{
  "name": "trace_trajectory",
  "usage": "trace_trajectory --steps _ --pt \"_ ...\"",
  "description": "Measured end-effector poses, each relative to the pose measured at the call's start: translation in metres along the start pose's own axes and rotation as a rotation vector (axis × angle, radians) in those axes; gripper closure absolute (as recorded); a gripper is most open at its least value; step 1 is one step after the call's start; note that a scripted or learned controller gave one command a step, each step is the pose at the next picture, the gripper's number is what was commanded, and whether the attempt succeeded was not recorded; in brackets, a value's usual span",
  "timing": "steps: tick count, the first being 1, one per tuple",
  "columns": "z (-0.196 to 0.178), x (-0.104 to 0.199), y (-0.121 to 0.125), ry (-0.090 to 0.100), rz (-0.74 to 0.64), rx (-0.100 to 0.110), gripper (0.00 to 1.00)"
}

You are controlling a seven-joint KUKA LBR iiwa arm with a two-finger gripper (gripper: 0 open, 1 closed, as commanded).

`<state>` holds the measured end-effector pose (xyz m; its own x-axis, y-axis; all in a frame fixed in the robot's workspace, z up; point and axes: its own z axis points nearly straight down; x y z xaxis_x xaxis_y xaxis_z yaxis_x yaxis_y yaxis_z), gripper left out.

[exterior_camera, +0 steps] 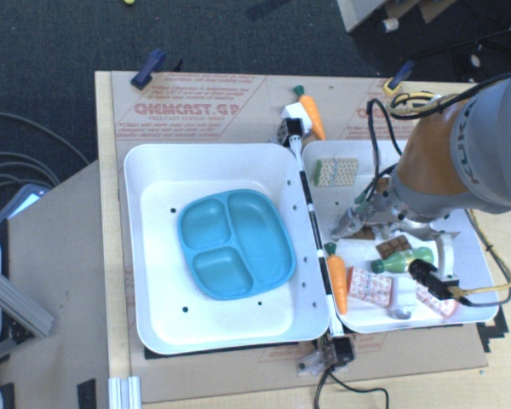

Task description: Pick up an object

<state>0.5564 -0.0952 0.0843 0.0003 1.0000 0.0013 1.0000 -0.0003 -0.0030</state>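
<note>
dark carpet surrounds a bench covered in brown printed board (187, 109), bearing two white bins. left bin (153, 177) holds a blue divided plate (236, 243). right bin (485, 250) holds a carrot (337, 285) along its left wall, a green bottle (402, 262), a red-patterned packet (372, 289), a small brown item (393, 247) and a pale mesh pad (336, 172). the arm (464, 156) hangs over this bin; its gripper (358, 220) sits low near the brown item, and i cannot tell its state
</note>
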Motion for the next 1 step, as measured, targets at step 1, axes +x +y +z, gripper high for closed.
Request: trace_trajectory --steps 1 --pt "-0.0003 -0.0071 0.0283 -0.002 -0.001 -0.004 0.0"
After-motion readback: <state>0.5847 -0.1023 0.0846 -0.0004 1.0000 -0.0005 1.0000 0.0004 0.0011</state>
